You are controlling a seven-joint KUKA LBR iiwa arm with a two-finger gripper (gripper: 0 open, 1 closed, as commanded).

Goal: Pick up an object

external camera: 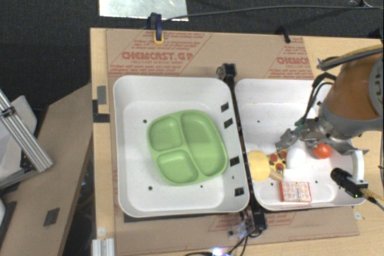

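My gripper (pixel 298 136) hangs low over the middle of the right bin (pixel 270 99), with the grey and orange arm reaching in from the right. Just below it lie a white object (pixel 296 159) and a small red-orange ball (pixel 323 151), the ball partly under the wrist. A yellow rounded object (pixel 259 165) rests near the bin's left wall, beside a small red and yellow item (pixel 277 159). A flat red and white packet (pixel 295 192) lies at the front edge. I cannot see anything between the gripper's tips.
The left bin (pixel 135 129) holds a green divided plate (pixel 186 147). A black divider (pixel 235 129) with clips runs between the bins. The far half of the right bin is bare white floor.
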